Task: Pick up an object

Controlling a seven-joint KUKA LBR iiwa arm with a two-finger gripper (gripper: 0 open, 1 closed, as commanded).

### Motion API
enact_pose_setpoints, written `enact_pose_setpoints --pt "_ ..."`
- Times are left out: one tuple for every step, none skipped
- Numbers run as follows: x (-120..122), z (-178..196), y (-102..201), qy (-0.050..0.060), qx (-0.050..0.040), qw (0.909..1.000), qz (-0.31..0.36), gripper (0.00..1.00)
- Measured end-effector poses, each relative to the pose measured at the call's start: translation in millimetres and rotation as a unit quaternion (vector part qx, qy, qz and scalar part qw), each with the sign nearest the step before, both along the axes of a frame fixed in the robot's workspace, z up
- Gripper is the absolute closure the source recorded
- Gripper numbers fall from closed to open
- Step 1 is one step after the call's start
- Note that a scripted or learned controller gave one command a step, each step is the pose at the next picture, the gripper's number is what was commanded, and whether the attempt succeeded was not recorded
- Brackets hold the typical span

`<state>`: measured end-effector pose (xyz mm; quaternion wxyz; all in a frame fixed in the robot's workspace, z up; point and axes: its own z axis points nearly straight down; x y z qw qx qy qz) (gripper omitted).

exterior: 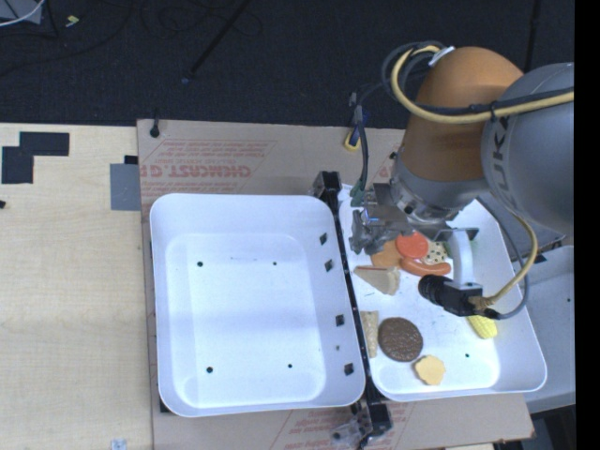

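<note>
Reach step: gripper [375, 232] down near right bin [525, 364] far-left corner, beside orange piece [411, 246]; can't tell grip state. Next: confirm hold, lift.

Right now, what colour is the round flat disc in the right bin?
Dark brown, the round disc, seen in the camera view.

Glossy white plastic bins [244, 223] sit on matt brown cardboard [216, 162].
</note>
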<state>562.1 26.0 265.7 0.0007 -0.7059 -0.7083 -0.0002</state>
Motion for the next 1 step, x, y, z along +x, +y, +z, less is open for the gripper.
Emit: enact_pose_setpoints --pt "-61.3 97.5 9.5 -0.002 0.0005 1.0 0.0 1.0"
